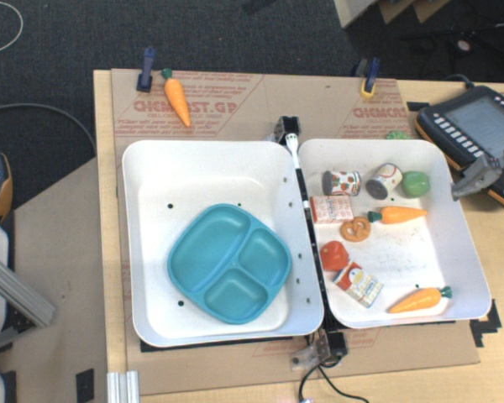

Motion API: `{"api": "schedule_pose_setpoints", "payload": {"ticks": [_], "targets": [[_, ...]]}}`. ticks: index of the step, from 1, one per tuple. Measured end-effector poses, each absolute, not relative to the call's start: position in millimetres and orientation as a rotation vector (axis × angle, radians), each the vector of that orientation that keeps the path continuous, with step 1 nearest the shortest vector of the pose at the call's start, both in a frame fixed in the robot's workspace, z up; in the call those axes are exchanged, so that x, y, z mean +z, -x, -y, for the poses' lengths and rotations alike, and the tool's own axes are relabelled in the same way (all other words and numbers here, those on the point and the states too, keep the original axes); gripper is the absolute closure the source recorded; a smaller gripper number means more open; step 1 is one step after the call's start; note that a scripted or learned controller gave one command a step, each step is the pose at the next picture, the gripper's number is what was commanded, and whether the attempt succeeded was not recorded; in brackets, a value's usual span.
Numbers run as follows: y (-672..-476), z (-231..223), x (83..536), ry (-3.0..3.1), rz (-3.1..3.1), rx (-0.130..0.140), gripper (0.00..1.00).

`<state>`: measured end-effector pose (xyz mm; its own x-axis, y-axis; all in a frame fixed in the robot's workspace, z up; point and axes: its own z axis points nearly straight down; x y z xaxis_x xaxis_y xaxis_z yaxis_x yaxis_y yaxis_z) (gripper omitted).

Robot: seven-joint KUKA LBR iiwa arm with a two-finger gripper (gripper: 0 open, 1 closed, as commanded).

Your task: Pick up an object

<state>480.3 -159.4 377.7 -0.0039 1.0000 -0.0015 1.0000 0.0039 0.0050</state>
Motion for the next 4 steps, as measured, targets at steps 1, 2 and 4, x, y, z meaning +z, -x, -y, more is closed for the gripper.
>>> {"api": "schedule_pose_setpoints", "payload": {"ticks": [1,2,4], "targets": [[-480.3,120.4,423.0,-2.211,-2.222,0.007,0.00],[-479.6,15.1,395.1,-2.211,-2.239,-0.001,0.00],[-479.1,-41.0,373.6,-2.217,-2.232,-0.004,1.00]]}}
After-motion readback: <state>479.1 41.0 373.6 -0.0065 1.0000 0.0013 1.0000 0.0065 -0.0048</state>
